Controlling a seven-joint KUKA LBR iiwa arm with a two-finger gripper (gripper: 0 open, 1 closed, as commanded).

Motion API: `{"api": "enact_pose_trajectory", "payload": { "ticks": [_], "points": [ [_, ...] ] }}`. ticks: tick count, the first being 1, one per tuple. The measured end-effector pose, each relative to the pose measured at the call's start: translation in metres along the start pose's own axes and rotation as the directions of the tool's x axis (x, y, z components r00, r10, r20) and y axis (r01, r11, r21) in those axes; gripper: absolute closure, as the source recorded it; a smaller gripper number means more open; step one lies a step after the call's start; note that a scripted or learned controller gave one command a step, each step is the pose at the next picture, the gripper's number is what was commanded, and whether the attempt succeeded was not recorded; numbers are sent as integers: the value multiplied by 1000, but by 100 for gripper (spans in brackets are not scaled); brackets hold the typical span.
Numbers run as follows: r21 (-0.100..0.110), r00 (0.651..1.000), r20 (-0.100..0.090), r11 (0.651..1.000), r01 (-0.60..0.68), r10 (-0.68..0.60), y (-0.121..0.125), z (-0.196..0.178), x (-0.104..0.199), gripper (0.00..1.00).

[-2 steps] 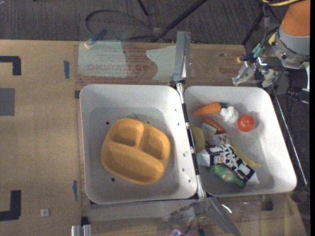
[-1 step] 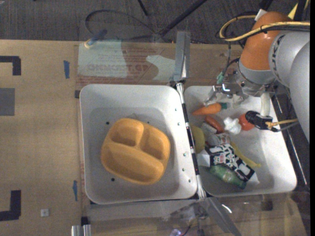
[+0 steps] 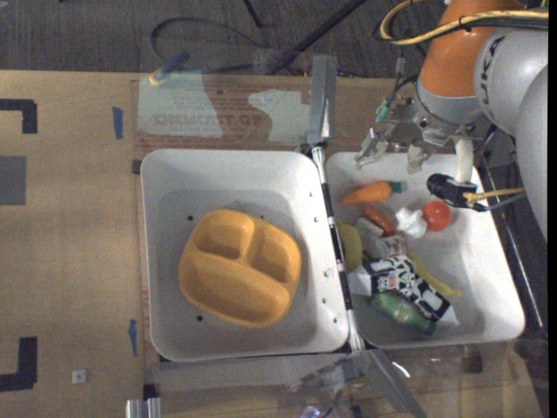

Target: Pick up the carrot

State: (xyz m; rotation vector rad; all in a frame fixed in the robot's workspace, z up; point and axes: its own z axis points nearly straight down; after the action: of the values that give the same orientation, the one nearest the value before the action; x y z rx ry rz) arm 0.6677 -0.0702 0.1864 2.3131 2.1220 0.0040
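The carrot (image 3: 369, 192) is orange with a small green tip and lies flat in the far left part of the right bin (image 3: 487, 277). My gripper (image 3: 392, 153) hangs over the bin's far rim, just beyond and slightly right of the carrot. Its two fingers (image 3: 369, 150) stand apart, open, with nothing between them. A clear gap separates the carrot from the fingers.
Near the carrot lie a red-brown item (image 3: 378, 219), a white piece (image 3: 411, 223), a red tomato (image 3: 438, 215), a yellow item (image 3: 350, 245), a black-and-white carton (image 3: 409, 286) and a green bottle (image 3: 400, 310). A yellow divided plate (image 3: 240, 267) sits in the left bin (image 3: 165, 181).
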Motion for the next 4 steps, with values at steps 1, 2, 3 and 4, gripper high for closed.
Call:
{"api": "enact_pose_trajectory", "payload": {
  "ticks": [1,2,3,4],
  "points": [
    [4,912,-2,912,410,-410,-19,84,-26,0],
    [-2,836,1,836,549,-549,-25,0,15,0],
    [-2,802,1,802,597,-597,-11,1,79,0],
    [-2,838,1,838,546,-546,-7,1,82,0]
  ]
}}
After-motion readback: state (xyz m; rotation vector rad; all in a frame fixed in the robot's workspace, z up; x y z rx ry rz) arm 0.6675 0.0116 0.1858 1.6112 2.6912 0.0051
